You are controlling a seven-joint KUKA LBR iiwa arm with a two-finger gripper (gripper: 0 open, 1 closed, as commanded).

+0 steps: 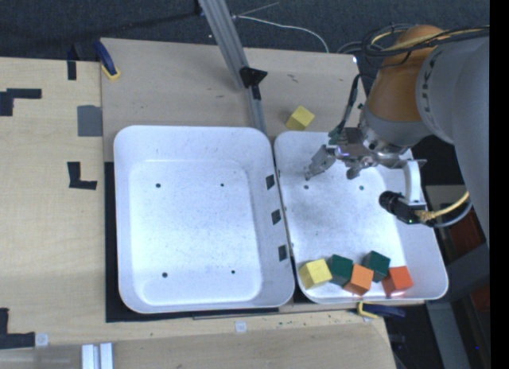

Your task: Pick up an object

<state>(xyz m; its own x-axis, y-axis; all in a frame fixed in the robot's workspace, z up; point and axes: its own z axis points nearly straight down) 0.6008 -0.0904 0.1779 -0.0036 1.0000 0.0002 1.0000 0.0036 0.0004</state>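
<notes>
Gripper point(334, 165) hovers over far end of right bin point(318, 216), fingers spread apart, nothing between them. 5 blocks cluster at near edge of right bin: yellow block point(315, 271), 2 green, 2 orange. Another yellow cube point(301, 117) sits on tabletop point(175, 89) beyond bins. Step looks like approach, no grasp yet. Next: travel toward near cluster, descend over 1 block, close.

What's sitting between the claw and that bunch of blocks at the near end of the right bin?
Nothing: in the camera view, bare white bin floor separates the claw from the blocks.
</notes>
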